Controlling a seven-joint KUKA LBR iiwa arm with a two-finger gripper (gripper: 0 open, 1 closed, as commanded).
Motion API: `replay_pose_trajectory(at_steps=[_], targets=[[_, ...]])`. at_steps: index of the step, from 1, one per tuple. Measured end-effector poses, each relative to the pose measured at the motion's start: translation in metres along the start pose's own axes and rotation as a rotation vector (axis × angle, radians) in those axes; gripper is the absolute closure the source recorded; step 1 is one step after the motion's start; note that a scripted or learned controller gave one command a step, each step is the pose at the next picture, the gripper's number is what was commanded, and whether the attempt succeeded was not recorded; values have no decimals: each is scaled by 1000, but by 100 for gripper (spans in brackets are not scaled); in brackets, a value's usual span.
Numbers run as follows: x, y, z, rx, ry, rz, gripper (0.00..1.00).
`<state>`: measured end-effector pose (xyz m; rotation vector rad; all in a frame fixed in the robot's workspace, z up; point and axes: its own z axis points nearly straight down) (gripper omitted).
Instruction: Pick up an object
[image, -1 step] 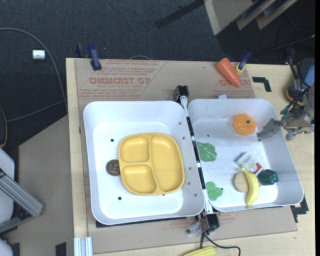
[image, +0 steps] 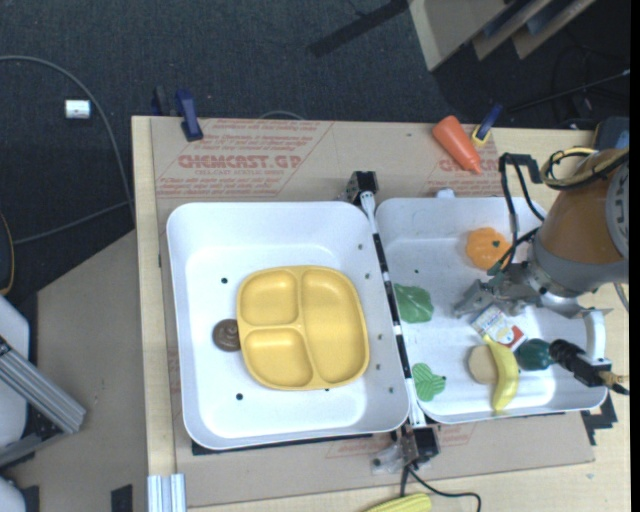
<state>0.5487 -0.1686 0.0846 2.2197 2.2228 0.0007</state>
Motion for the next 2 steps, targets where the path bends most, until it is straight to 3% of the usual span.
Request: replay_pose_trajectory(at_steps=[1, 2], targets=[[-24, 56, -1, -1, -1, 0, 0], [30, 95, 0, -2, 0, 0, 0]])
